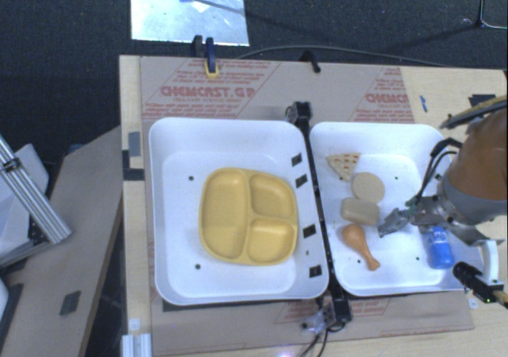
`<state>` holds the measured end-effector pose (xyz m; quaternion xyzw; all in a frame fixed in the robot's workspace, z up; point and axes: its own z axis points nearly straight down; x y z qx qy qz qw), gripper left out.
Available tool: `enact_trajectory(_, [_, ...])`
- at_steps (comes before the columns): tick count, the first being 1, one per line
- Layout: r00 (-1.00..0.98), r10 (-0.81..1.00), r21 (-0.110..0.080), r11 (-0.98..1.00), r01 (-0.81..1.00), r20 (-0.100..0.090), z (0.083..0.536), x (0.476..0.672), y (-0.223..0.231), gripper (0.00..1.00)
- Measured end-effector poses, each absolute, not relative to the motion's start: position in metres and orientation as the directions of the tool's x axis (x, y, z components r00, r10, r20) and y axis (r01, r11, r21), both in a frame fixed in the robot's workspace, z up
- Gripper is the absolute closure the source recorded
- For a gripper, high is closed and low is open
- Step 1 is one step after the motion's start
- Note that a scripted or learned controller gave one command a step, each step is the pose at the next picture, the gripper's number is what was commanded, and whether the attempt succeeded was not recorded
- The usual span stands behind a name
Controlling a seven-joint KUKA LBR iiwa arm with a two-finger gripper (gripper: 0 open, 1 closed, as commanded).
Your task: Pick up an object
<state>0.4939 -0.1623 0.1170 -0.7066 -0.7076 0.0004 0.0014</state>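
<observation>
The right bin (pixel 397 280) holds several items. A tan wedge (pixel 344 164) lies at its far left, with a round beige disc (pixel 367 186) and a beige block (pixel 359 211) below it. An orange drumstick (pixel 362 244) lies nearer the front. A blue bottle (pixel 438 248) rests at the right, partly under the arm. My gripper (pixel 394 223) sits low in this bin, just right of the beige block and drumstick and left of the blue bottle. Nothing is seen held in it.
The left bin (pixel 171 189) holds a yellow divided plate (pixel 248 215). A black divider with clips (pixel 309 205) runs between the bins. The grey and orange arm (pixel 476 173) covers the right bin's right side. Cables (pixel 432 169) loop above the wrist.
</observation>
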Motion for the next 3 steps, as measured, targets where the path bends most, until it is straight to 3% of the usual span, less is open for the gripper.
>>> enact_trajectory(1, [-0.001, 1.000, 0.003, 0.001, 1.000, -0.001, 0.131, 0.495, -0.164, 1.00])
enact_trajectory(3, [-0.005, 1.000, 0.007, 0.005, 1.000, -0.002, 0.218, 0.499, -0.161, 1.00])
